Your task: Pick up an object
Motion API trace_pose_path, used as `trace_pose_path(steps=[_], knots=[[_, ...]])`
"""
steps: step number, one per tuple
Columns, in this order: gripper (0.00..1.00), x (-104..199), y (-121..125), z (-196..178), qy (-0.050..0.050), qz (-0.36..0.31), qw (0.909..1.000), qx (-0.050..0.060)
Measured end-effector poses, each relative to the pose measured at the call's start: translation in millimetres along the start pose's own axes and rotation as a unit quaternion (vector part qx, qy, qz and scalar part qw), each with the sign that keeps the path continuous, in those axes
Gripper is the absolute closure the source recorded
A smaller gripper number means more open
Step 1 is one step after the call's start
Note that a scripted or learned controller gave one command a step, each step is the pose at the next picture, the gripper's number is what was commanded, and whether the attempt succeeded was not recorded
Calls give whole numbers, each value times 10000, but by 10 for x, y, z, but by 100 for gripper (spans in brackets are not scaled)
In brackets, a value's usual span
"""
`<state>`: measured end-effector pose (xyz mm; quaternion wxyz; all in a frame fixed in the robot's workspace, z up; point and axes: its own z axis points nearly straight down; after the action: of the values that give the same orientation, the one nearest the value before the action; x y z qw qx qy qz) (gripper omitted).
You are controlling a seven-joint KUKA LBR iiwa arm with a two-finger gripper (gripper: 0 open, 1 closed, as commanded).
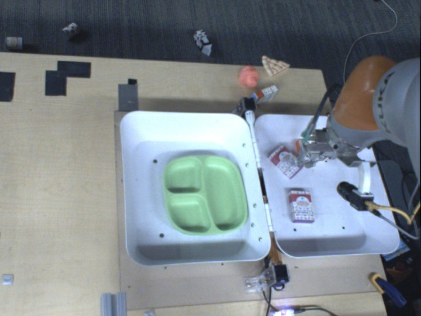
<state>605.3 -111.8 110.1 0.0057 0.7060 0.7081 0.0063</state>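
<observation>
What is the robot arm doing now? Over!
Gripper down in right bin, at the upper red packet; grip unclear. Second red packet lies apart, nearer the front. Green tray sits in left bin, out of the way.

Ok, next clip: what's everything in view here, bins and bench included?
left bin: one, white, bench centre
right bin: one, white, beside it
tray: one, green, divided, in the left bin
upper pack: one, red and white, tilted, in the right bin
lower pack: one, red and white, in the right bin
ball: one, pink-orange, on the bench behind the bins
arm: one, grey with orange band, from the right
hand: one, over the right bin by the upper pack
</observation>
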Motion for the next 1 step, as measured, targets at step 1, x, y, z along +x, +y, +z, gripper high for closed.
trace_pose_path(steps=[1], knots=[[0, 0, -1, 1, 0, -1, 10000, 2]])
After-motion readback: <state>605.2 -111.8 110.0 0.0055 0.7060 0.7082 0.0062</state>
